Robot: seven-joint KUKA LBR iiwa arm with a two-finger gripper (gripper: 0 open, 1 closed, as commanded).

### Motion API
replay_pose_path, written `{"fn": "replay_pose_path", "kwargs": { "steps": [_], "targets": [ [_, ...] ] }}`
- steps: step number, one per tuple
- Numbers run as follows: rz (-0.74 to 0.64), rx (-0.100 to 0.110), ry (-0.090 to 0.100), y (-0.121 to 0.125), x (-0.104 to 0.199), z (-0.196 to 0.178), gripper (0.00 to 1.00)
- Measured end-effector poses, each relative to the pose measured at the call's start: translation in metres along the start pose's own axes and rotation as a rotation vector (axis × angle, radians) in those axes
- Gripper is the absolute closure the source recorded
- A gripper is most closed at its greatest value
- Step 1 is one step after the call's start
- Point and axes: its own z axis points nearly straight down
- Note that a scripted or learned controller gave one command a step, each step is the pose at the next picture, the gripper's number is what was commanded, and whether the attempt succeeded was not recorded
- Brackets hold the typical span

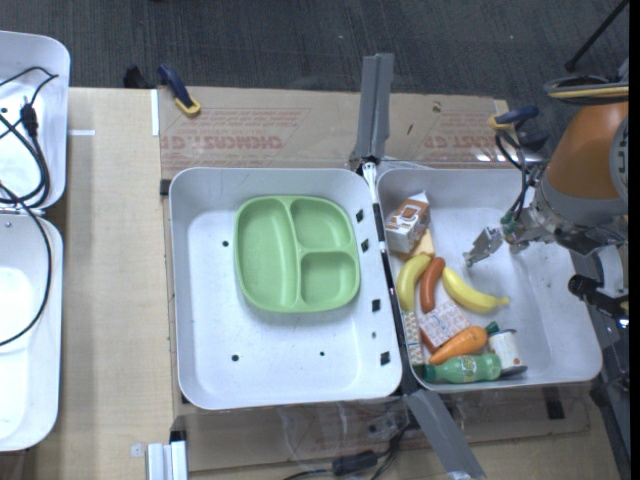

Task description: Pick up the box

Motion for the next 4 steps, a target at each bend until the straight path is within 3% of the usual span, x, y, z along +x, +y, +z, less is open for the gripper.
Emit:
{"fn": "replay_pose_path", "kwargs": {
  "steps": [1, 2, 3, 4],
  "targets": [
    [0.202, 0.002, 0.003, 0.06, -0.028, 0.0, 0.0],
    [-0.169, -0.002, -0.001, 0.045, 0.002, -0.006, 0.0],
    [-0.131, -0.002, -0.002, 0.07, 0.021, 0.0, 0.0],
    [-0.124, 0.001, 0.004, 0.052, -0.042, -0.011, 0.0]
  ]
}}
